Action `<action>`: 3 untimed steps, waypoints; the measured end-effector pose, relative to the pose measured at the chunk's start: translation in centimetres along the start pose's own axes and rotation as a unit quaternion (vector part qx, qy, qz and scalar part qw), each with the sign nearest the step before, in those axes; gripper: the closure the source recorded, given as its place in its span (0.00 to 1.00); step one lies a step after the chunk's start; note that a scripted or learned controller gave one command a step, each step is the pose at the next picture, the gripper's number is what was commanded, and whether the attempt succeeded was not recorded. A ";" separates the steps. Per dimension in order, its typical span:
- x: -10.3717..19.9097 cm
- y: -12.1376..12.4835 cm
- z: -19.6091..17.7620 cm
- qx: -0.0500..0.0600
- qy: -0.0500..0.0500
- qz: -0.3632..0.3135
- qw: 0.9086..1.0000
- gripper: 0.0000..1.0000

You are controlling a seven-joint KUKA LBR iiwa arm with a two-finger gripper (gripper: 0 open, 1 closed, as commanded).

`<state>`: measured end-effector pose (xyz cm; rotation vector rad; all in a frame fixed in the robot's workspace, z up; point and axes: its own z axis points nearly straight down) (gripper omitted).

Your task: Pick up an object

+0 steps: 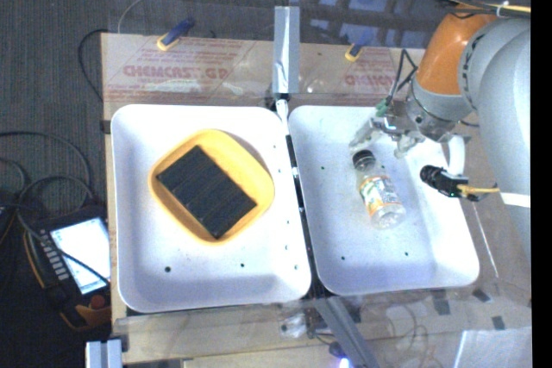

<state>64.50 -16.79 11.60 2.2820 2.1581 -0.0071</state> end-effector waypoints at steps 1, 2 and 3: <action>2.3 -3.6 2.5 -0.008 -0.002 -0.022 1.000 0.00; 2.5 -3.5 1.4 -0.010 0.000 -0.023 1.000 1.00; 6.4 -2.6 -11.1 -0.002 0.002 -0.118 0.993 1.00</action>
